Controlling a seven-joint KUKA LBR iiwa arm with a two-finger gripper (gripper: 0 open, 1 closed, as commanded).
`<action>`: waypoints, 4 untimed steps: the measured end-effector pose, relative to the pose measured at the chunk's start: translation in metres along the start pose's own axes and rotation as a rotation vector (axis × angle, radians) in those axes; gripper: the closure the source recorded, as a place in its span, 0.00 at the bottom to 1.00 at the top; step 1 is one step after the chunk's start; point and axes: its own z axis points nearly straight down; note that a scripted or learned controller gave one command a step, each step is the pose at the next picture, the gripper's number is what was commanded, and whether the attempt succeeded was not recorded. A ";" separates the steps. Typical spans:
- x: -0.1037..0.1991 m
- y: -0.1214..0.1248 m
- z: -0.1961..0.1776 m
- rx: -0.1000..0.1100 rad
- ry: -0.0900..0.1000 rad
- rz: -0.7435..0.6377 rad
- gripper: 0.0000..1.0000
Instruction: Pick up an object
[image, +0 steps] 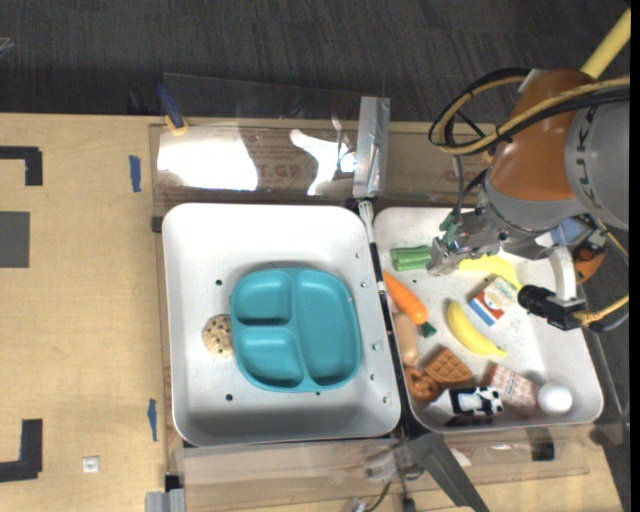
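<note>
1. My tool hangs over the far left part of the right bin, right above the green object that lies by the bin's far left corner. From this slanted view the tool reads as a small dark and silvery cluster, and I cannot tell whether it is apart or together, nor whether it touches the green object.
2. My arm comes in from the right and covers the right bin's far right corner, so whatever lies under it is hidden.
3. In the right bin, along its left wall, a carrot lies slanted, with a tan sausage-like piece just nearer than it.
4. Toward the middle of that bin a banana lies beside a small white carton with red and blue print; the print is too small to read.
5. Along the near edge sit a waffle, a brown lump I cannot identify, a black-and-white toy, a pinkish packet and a white egg-like ball.
6. The left bin holds a teal divided plate in its middle, and a cookie touches the plate's left rim.
7. Behind the bins on the counter, a clear sheet glares, washing out what lies beneath.
</note>
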 end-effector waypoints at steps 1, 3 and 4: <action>-0.041 -0.054 0.027 0.017 0.000 0.021 1.00; -0.044 -0.026 0.053 0.010 0.000 -0.024 0.00; -0.037 -0.064 0.101 0.005 0.000 -0.148 0.00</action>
